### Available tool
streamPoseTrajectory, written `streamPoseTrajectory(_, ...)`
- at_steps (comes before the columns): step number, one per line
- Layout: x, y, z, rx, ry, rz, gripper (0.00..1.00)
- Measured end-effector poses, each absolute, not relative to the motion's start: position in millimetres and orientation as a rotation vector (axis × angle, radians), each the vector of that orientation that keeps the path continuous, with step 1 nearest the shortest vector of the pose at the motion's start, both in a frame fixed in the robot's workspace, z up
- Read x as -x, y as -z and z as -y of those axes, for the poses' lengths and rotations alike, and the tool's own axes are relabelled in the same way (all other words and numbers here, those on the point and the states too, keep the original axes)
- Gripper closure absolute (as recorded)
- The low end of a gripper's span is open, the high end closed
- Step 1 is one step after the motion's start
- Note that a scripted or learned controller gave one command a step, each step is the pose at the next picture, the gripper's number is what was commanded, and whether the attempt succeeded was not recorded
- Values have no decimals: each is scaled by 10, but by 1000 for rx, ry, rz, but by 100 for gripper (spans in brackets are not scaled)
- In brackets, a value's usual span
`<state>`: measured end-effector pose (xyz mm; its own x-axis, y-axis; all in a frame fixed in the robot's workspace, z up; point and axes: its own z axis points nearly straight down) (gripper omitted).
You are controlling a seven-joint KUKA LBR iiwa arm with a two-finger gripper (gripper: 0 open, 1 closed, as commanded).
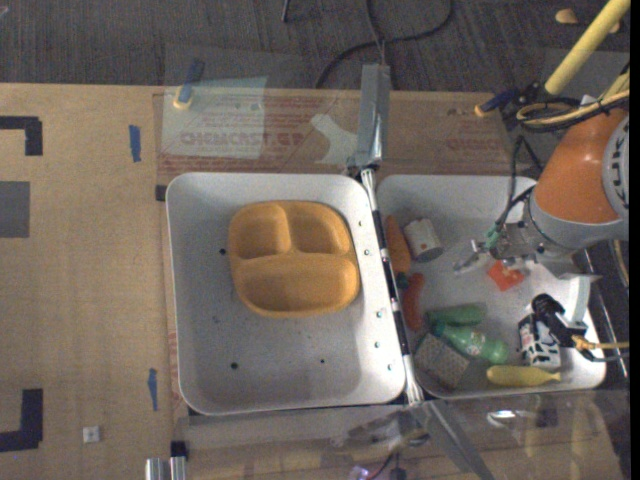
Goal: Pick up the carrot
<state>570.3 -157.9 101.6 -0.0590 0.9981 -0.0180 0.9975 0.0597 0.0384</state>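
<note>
The carrot [397, 244] lies in the right bin [590, 373], tight against its left wall, long axis running up and down the view. It sits well to the left of the gripper [497, 252], with open bin floor between them, and nothing touches it. A second orange-red piece [413, 301] lies just below it along the same wall; whether that is another carrot or some other vegetable is hard to say from here.

The gripper hangs over the middle of the right bin, under the arm's [585, 183] orange band. Whether it is spread or closed I cannot tell: the wrist hardware hides that end. Nothing can be seen held in it.

So the task looks barely begun. The arm is over the correct bin, but the approach to the carrot, the descent, the closing and the lift are all left.

Between gripper and carrot, a little up and left of the gripper, stands a small grey can [423, 238], close enough to the carrot to crowd a grasp. Just below the gripper is a red scrap [505, 274]. Lower and to its left lie green vegetables [462, 328]; lower still, a yellow banana [522, 375]. Far left, in the other bin [200, 358], sits an orange divided tray [293, 258].
</note>
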Motion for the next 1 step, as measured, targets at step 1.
streamPoseTrajectory(1,-5712,-1127,1617,-2129,-26,-2246,100)
